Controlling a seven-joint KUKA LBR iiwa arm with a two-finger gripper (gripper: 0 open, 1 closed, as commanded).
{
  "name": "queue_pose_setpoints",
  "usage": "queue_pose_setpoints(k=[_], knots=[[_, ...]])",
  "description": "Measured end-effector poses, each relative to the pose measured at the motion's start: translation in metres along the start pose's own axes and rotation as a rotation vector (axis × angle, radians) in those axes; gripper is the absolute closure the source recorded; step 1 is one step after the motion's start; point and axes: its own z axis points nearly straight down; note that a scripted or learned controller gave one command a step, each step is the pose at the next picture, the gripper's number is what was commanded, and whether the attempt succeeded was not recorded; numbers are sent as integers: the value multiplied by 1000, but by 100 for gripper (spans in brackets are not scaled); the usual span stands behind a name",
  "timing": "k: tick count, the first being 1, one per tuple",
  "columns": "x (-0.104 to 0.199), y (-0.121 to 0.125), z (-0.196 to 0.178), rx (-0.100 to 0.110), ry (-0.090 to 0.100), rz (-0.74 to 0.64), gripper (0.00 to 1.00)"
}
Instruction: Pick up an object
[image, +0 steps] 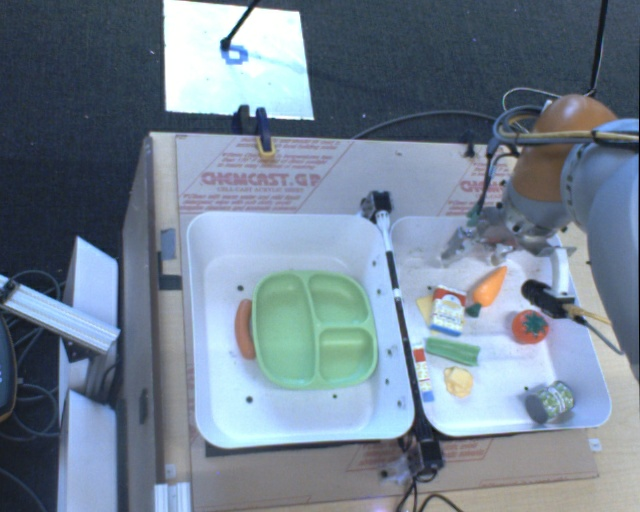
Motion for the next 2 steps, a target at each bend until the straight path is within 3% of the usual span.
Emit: queue_pose_setpoints(k=[2], knots=[[12,0,0,1,0,-1,0]])
